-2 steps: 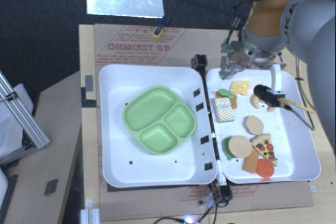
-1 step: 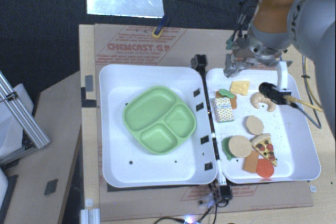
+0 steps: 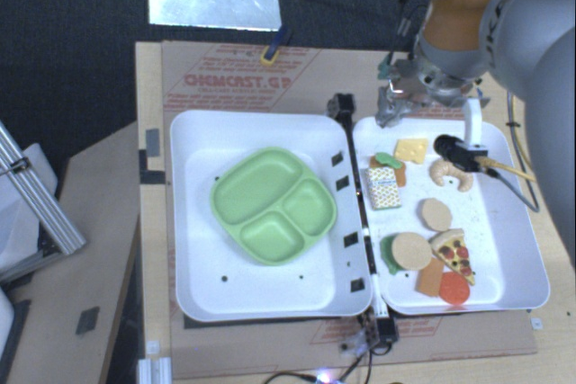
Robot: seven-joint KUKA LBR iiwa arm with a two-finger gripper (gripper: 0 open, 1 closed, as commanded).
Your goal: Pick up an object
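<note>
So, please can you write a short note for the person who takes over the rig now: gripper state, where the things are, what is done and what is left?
Gripper: over the far edge of the right bin, nothing seen between its fingers.
Right bin holds the toy food: cheese slice, small carton, croissant, pizza slice, sandwich, tomato slice.
Left bin holds the green divided plate.
Done: no object picked yet.
Left: lower onto one item, probably the cheese slice as it is nearest, grasp it and lift.
</note>
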